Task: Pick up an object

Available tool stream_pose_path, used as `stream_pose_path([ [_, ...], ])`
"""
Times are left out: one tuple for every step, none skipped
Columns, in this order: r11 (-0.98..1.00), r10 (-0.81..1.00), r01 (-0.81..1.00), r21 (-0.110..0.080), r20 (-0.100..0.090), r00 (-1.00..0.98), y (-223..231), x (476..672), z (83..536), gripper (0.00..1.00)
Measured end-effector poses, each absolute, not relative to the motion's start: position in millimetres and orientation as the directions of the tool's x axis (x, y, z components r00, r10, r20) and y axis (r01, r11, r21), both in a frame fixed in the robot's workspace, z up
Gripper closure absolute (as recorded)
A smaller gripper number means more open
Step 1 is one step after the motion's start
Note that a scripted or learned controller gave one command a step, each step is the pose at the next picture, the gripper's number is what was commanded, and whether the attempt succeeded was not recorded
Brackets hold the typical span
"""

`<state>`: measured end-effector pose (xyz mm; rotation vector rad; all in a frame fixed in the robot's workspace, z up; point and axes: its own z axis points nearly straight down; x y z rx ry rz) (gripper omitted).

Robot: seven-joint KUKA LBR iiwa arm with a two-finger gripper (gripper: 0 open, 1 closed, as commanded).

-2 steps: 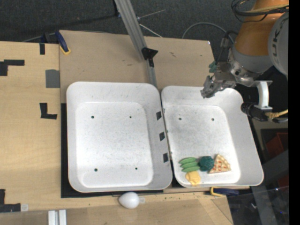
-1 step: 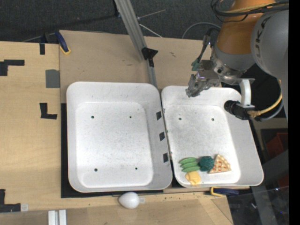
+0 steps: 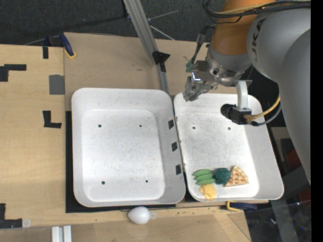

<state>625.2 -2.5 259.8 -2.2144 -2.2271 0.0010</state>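
Several small toy foods lie together at the near edge of the right bin [image 3: 217,135]: a green pod-shaped piece [image 3: 203,175], a dark green broccoli-like piece [image 3: 221,175], a pizza slice [image 3: 236,177] and a yellow piece [image 3: 207,190]. My gripper [image 3: 191,93] hangs over the far left corner of the right bin, well away from the toys, and I see nothing between its fingers. The arm's orange band and grey wrist rise above it at the upper right.
The left bin [image 3: 121,145] sits beside the right one. A white egg-shaped object [image 3: 139,215] lies on the bench in front of the left bin. A grey metal bar [image 3: 146,34] slants down behind the bins. A black cable fitting [image 3: 234,113] hangs over the right bin's far side.
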Motion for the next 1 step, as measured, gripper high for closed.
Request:
stream_pose_path([
  [0.006,1.0,1.0,-0.004,0.0,-0.006,49.7,621.4,243.0,1.0],
])
